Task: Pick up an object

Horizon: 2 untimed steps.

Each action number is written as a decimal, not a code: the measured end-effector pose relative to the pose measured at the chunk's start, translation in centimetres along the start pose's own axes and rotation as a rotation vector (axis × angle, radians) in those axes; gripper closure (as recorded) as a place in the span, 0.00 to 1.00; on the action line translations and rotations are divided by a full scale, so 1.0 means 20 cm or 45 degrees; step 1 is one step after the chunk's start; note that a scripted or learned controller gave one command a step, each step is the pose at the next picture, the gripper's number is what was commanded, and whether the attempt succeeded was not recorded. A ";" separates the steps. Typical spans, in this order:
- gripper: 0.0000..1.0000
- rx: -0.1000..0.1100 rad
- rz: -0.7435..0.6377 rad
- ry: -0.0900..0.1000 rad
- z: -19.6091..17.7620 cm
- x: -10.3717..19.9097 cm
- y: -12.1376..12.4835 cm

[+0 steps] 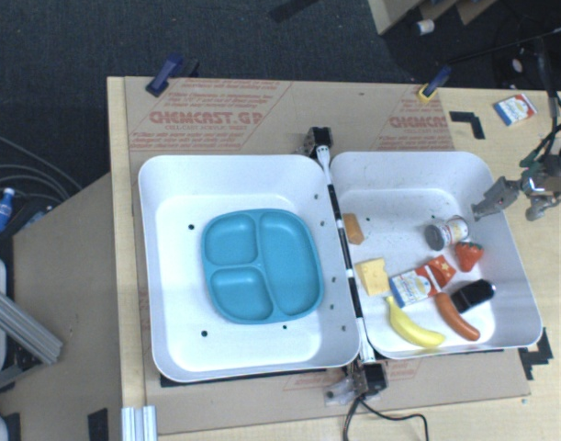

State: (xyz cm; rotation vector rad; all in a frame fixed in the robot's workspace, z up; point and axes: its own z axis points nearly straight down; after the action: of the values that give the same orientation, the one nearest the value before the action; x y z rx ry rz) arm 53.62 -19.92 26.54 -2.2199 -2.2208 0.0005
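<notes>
Nearest, along the front edge of the right bin (500,175), lie a banana (412,327), a sausage (456,316) and a black block (471,294); behind them sit a small carton (410,287), a cheese wedge (372,276), a tomato (469,255) and a can (445,233) on its side, long axis roughly across the bin. Farther back, the pincer (511,200) hangs at that bin's right rim, its two fingers spread with nothing between them, wrist reaching in from the worktop's right edge. My guess: the can, just to the pincer's left and slightly nearer, is the likeliest pick
</notes>
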 end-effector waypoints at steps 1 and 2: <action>0.00 -0.009 -0.001 0.001 0.77 -0.12 0.16; 0.00 -0.009 -0.007 0.009 0.89 -0.09 0.44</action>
State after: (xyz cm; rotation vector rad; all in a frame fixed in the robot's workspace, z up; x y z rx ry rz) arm 62.43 -21.78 8.65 -2.2140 -2.2269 -0.0154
